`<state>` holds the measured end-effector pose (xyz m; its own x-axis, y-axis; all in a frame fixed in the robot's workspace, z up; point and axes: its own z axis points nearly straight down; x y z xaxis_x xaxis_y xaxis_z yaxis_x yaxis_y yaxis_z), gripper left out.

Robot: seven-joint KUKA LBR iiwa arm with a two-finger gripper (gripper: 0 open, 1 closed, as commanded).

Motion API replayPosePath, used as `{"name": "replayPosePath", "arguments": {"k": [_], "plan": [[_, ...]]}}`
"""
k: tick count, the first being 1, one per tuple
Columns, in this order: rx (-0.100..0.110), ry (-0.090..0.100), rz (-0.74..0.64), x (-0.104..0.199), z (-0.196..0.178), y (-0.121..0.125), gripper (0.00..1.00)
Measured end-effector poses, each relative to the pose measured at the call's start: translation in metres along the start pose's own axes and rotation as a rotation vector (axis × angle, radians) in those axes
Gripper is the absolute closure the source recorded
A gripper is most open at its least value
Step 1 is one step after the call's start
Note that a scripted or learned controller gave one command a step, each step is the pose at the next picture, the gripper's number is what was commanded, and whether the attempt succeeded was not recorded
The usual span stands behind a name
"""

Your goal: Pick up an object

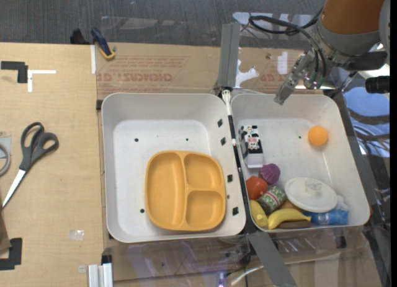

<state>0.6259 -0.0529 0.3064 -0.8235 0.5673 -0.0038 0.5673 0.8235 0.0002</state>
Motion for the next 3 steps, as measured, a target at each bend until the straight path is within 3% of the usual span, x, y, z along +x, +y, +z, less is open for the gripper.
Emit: {"name": "replayPosePath", "arguments": {"k": [1,2,3], "plan": [[0.000,0.001,-0.065,-0.015,0.032,0.025,1.00],[0.000,0.000,0.085,0.004,0.009,0.038,1.00],[0.001,0.003,-0.025,0.036,0.027,0.033,1.00]]}}
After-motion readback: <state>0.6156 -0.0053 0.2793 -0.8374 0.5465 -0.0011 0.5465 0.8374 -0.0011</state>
